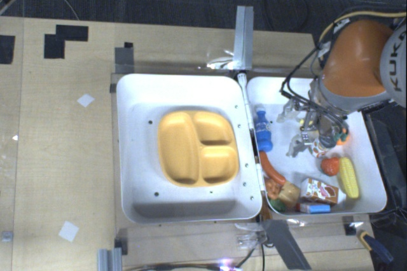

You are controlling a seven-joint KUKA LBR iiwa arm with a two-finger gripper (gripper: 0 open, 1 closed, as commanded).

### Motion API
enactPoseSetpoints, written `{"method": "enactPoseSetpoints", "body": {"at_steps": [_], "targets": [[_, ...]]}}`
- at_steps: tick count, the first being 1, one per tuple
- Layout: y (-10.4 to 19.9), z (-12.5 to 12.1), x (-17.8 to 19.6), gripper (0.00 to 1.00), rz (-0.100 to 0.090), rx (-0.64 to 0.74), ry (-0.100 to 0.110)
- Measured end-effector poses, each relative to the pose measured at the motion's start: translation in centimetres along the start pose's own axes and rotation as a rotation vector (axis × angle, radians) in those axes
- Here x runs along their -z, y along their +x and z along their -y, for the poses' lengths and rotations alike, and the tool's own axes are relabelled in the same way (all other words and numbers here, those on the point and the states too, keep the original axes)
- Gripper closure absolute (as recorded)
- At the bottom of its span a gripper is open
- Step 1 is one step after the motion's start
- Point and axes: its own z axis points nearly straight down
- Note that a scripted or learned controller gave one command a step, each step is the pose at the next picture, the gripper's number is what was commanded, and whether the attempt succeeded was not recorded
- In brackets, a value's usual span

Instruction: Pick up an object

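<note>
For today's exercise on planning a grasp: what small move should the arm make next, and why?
Probably a short drop straight down. The gripper hangs above the right bin with nothing seen between its fingers, and a small multicoloured toy lies right beside it.

Gripper (308,134) hangs over the right bin (375,200) (toys inside), yellow tray (194,147) left
</note>
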Motion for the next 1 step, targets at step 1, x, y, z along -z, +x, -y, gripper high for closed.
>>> {"method": "enactPoseSetpoints", "body": {"at_steps": [1], "targets": [[0.74,4.78,-5.60,0.00,0.003,0.258,0.002]]}}
